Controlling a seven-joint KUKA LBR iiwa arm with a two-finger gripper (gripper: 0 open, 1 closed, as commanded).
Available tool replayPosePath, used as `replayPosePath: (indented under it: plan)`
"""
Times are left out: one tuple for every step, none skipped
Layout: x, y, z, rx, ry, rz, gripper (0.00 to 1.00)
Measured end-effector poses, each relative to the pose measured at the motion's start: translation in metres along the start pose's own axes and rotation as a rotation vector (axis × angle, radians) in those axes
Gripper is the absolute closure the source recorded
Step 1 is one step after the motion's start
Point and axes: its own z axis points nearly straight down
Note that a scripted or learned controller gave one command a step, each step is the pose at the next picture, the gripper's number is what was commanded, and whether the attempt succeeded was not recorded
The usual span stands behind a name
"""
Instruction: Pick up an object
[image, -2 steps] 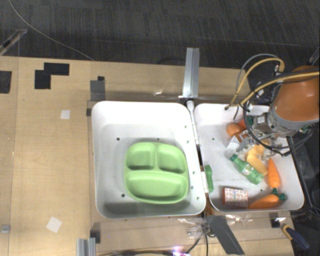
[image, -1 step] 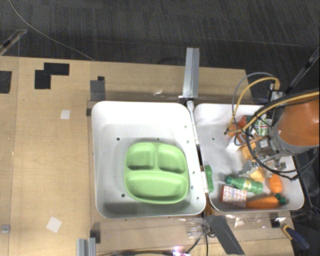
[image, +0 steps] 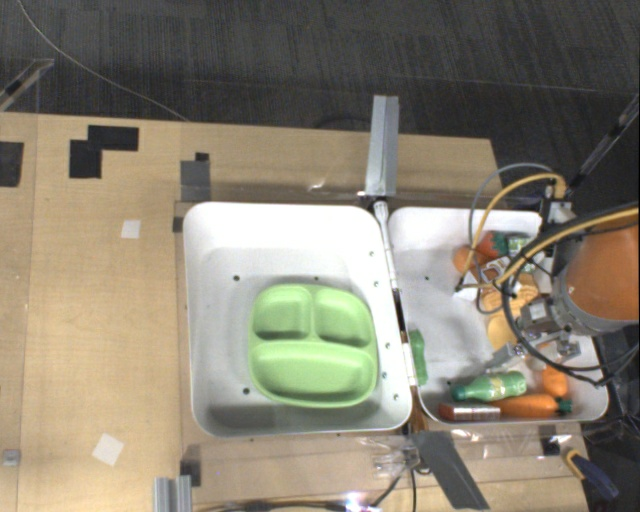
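Observation:
The right white bin (image: 440, 270) holds several small items. A green bottle (image: 492, 386) lies near its front wall, with an orange carrot (image: 525, 406) and a dark red stick (image: 468, 410) just in front of it. A small green piece (image: 417, 357) lies against the bin's left wall. Orange and yellow items (image: 487, 250) sit at the back, half hidden by cables. My gripper (image: 530, 335) hangs below the orange wrist band (image: 600, 275), over the right part of this bin, just behind the bottle and the carrot. Cables and the wrist cover much of it.
The left white bin (image: 200, 300) holds a light green divided plate (image: 312, 345). A metal divider post (image: 383, 140) stands behind the seam between the bins. Yellow and black cables (image: 510, 190) loop over the back of the right bin.

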Motion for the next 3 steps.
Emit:
replayPosePath:
  plan:
    - [-0.038,0.010,0.000,-0.012,0.010,-0.006,0.00]
    - [-0.029,-0.067,0.005,-0.023,0.005,-0.110,0.00]
    - [-0.073,0.009,0.000,-0.006,0.007,-0.089,0.00]
